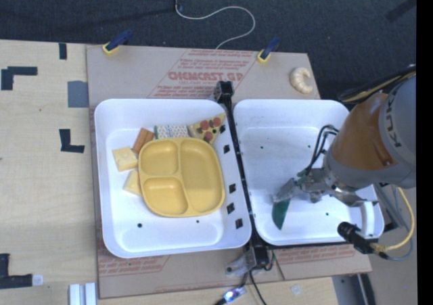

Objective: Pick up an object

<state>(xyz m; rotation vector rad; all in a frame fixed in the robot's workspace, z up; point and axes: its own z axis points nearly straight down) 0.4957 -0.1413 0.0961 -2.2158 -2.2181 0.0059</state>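
In the right bin [270, 118] my gripper [287, 193] reaches in from the right, low over the floor near the front. A small dark green object [280, 214] lies just below and in front of the gripper tip, touching or nearly touching it; I cannot tell whether it is gripped. In the left bin [108, 229] sits a yellow divided plate [181, 176]. Beside the plate are tan cracker pieces [125, 159], a brown piece [143, 139] and a toy pizza slice [208, 127].
A black divider strip [233, 161] runs between the two bins. A beige croissant-shaped item [302, 79] lies on the cardboard behind the right bin. Clamps [117, 41] hold the cardboard's back edge, and a white cable [216, 16] trails behind.
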